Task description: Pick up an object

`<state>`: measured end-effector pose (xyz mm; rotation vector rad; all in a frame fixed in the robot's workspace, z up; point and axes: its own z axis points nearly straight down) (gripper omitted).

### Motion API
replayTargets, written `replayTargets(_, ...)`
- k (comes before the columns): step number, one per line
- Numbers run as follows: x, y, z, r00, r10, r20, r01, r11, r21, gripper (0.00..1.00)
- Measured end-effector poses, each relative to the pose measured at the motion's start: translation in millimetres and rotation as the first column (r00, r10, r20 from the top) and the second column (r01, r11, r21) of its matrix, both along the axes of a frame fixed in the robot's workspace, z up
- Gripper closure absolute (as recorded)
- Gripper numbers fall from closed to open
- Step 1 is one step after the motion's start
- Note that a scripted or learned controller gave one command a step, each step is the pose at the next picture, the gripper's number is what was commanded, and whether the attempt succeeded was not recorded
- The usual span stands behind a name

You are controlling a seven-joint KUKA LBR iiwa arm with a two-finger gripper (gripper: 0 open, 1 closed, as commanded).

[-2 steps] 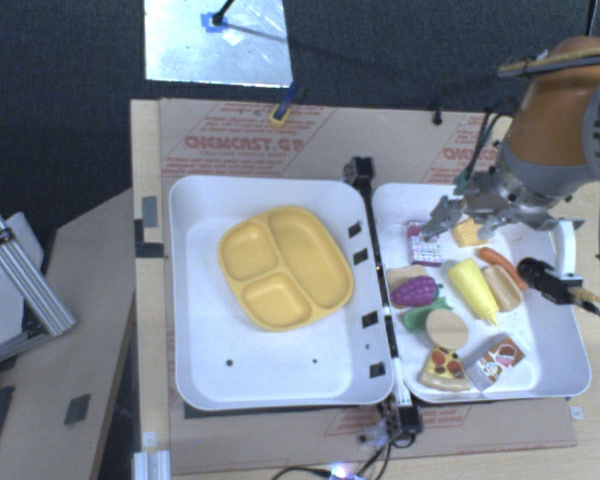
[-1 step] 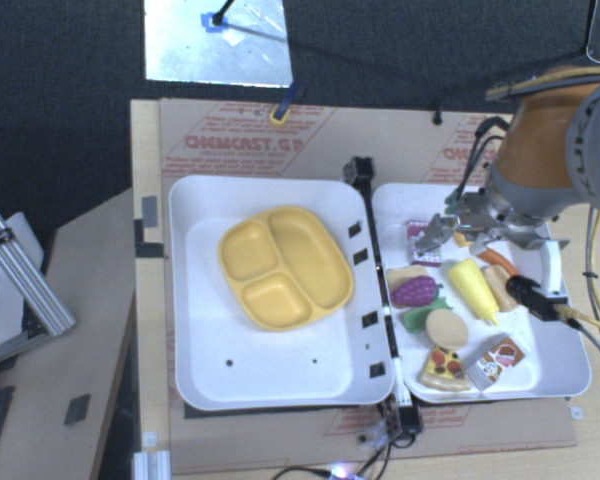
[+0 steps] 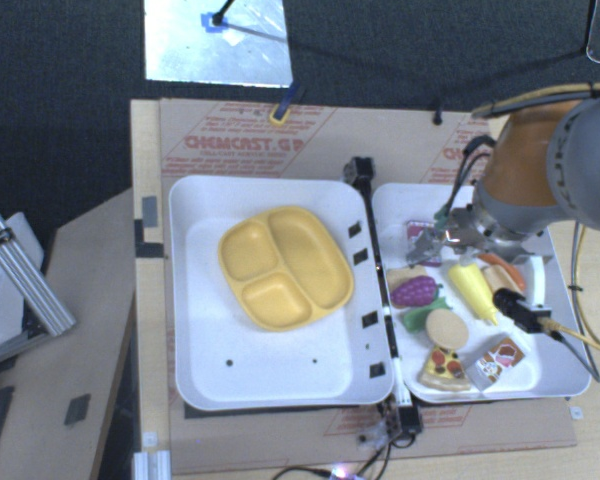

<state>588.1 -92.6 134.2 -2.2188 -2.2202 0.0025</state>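
Note:
My gripper [image 3: 436, 245] hangs low over the back left part of the right bin [image 3: 560, 363], reached in from the right. Just under and behind it lies a pink packet [image 3: 417, 231], partly hidden. A purple bunch of grapes [image 3: 414, 291] lies just in front of the gripper, and a yellow corn-like piece [image 3: 473, 290] lies to the right of the grapes. Nearer the front are a green piece [image 3: 417, 317], a tan round bun [image 3: 446, 329], a pizza slice [image 3: 444, 369] and a small printed carton [image 3: 496, 358]. I see nothing held in the gripper.
The left bin [image 3: 195, 358] holds a yellow divided plate [image 3: 284, 266]. A black-clipped divider [image 3: 376, 288] separates the bins. An orange and white piece [image 3: 504, 274] lies under the wrist. A metal sheet [image 3: 218, 30] lies on the floor behind the bench.

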Motion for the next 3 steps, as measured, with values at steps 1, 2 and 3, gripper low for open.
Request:
replayTargets(1,1,1,-50,1.0,0.0,0.005,0.0,1.0,0.0,0.0)
replayTargets(2,4,0,-35,1.0,0.0,0.014,0.0,1.0,-0.001,1.0)
replayTargets(3,15,-1,15,1.0,0.004,0.01,-0.004,1.0,-0.002,1.0)
